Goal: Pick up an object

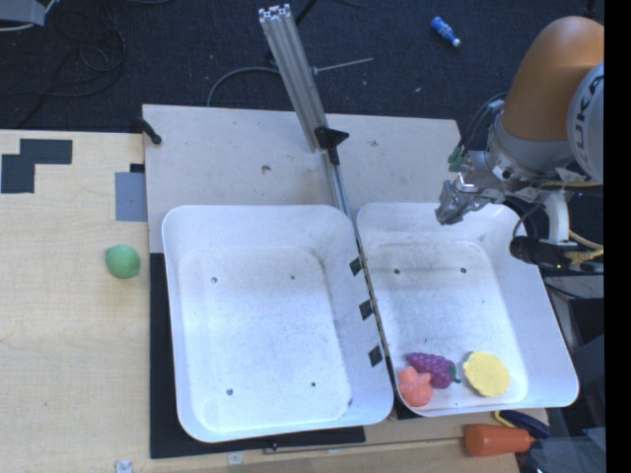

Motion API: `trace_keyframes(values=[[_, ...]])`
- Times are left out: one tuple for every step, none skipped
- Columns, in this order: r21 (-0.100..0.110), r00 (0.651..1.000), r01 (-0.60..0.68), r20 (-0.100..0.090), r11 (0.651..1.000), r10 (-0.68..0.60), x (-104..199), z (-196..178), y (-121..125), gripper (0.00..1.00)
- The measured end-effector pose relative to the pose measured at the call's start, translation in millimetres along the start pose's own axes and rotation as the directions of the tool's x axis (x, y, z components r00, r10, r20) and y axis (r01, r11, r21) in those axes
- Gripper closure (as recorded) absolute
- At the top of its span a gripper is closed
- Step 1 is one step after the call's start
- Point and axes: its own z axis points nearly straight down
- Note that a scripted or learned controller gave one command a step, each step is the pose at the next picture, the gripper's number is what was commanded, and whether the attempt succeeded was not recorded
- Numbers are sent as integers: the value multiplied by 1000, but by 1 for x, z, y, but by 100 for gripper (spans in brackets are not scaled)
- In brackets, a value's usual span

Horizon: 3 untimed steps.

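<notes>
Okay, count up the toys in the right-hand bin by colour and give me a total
Purple: 1, the grape bunch
Orange: 1, the orange toy
Yellow: 1, the yellow round toy
Total: 3, all at the near end of the right bin

Matt white plastic bins (pixel 197 227) on pale wood-grain bench (pixel 59 333); ribbed metal bar (pixel 296 77).

The grey arm (pixel 552 97) with its orange band reaches in from the right, wrist bent downward, the gripper (pixel 454 208) pointing down and left, nothing visibly held.
</notes>
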Motion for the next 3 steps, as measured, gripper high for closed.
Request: trace_keyframes(values=[[1, 1000, 0, 0, 1000, 0, 57, 0, -1, 100], [0, 1000, -1, -1, 1000, 1, 106, -9, -15, 100], [1, 1000, -1, 0, 1000, 1, 152, -5, -36, 100]])
